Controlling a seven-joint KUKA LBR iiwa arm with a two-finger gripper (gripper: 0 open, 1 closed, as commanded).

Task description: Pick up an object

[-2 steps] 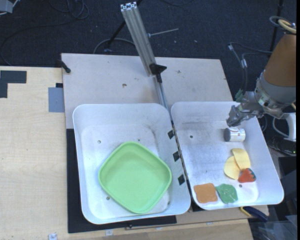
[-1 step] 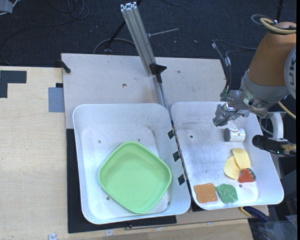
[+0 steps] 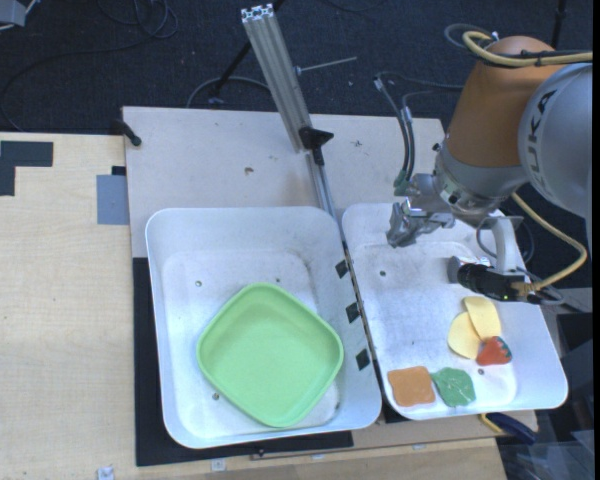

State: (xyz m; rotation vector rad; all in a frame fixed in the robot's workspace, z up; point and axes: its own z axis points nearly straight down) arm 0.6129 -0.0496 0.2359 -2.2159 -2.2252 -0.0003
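Objects, 4 small ones (image 3: 467,353), lie in the right bin (image 3: 410,298); gripper (image 3: 408,223) hovers apart, its opening unclear.

Even overhead light, soft shadows, perhaps slight blur throughout.

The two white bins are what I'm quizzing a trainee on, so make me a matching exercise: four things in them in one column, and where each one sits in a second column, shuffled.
Things:
1. Light green square plastic plate
2. Flat orange square piece
3. Dark green crumpled piece
4. Small red piece

Places:
A. Right bin, near front edge, left of the dark green piece
B. Right bin, touching the yellow pieces
C. Left bin
D. Right bin, near front edge, right of the orange piece

Pairs: 1-C, 2-A, 3-D, 4-B
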